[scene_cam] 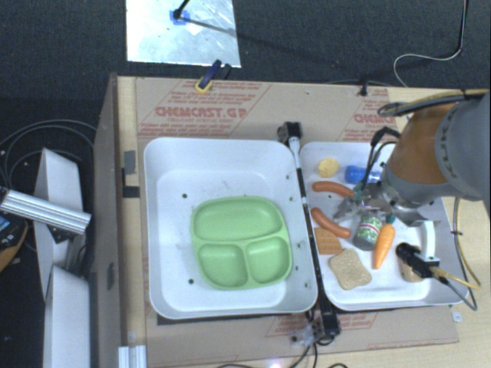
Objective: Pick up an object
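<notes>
End effector (360, 205) low in right bin (441, 301), small can (369, 231) just beside

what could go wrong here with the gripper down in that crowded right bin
The gripper sits among tightly packed items, so closing could catch the small can and the carrot together, or knock the can over. The sausages beside it are round and may roll or slip out.

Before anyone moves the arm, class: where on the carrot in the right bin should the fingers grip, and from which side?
Grip the carrot across its thick upper half, coming from above. It lies flat, tapering toward the bin's front, with the small can close on its left, so close across the width, mindful of that can.
</notes>
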